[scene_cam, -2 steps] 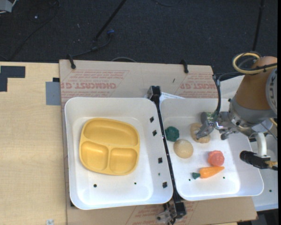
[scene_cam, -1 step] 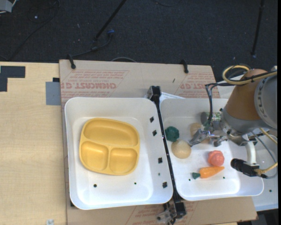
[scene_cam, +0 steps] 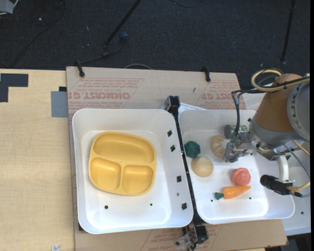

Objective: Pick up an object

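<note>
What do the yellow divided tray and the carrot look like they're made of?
Yellow divided tray: looks like moulded plastic, smooth with a soft sheen, uniform colour and rounded compartment walls. Carrot: likely a plastic or rubber toy, given its flat, even orange and green tip; too small to tell hard from soft.

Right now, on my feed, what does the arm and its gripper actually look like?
The arm is a thick grey cylinder with a broad orange band above the wrist. Black cables and a yellow loop run along it. The gripper is a small grey metal assembly with dark parts; its finer details are too small to tell.
</note>
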You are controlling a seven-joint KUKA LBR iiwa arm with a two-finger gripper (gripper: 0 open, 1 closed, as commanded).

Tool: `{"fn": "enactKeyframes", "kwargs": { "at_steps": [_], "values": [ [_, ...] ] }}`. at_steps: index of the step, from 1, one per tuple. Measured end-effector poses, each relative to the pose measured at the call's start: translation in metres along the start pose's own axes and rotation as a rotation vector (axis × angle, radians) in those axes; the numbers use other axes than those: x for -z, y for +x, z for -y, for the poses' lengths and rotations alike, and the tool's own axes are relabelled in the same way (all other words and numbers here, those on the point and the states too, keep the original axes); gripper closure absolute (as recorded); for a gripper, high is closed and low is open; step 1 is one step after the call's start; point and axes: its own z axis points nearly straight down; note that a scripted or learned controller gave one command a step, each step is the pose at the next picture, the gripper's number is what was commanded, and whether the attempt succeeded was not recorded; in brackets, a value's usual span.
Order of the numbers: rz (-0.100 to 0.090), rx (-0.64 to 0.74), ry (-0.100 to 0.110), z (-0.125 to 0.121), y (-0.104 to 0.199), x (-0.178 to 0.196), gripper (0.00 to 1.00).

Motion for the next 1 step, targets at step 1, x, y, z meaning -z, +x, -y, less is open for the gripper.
{"fn": "enactKeyframes", "kwargs": {
  "at_steps": [1],
  "values": [
    [0.001, 0.004, -0.007, -0.0014, 0.0098, 0.0492, 1.00]
  ]
}}
